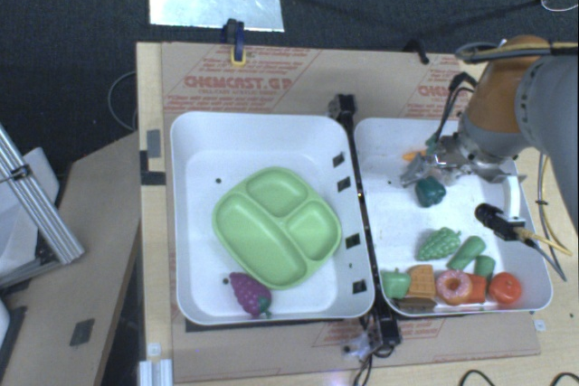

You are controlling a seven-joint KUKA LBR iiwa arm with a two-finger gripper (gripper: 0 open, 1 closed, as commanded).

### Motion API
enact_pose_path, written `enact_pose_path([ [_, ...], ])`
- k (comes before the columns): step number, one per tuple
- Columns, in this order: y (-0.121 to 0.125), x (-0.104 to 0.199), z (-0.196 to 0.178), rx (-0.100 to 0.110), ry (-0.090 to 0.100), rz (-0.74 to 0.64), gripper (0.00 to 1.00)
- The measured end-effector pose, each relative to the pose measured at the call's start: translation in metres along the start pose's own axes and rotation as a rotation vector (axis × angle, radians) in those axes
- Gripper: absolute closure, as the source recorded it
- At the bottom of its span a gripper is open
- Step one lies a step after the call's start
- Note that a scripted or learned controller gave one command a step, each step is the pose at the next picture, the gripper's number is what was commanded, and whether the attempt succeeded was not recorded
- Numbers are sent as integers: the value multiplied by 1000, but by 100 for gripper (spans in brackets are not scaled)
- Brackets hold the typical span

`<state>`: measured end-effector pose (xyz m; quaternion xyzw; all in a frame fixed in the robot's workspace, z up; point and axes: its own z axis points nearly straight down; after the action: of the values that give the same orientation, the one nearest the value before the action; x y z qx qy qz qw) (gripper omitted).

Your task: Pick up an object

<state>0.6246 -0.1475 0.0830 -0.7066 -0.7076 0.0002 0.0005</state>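
Observation:
My gripper is down in the right bin, near its back. A dark green toy pepper sits just under and in front of it, touching or nearly touching the tip. A small orange piece shows at the gripper's left side. The wrist hides the gripper's tips, and I cannot tell whether anything is between them. The grey arm with its orange band comes in from the right.
Along the right bin's front lie a leafy green toy, a green pickle, a red tomato, a pink donut and an orange block. The left bin holds a green divided plate and purple grapes.

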Motion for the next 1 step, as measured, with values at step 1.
enact_pose_path([
  [1,1,0,-13,-5,-1,0,100],
])
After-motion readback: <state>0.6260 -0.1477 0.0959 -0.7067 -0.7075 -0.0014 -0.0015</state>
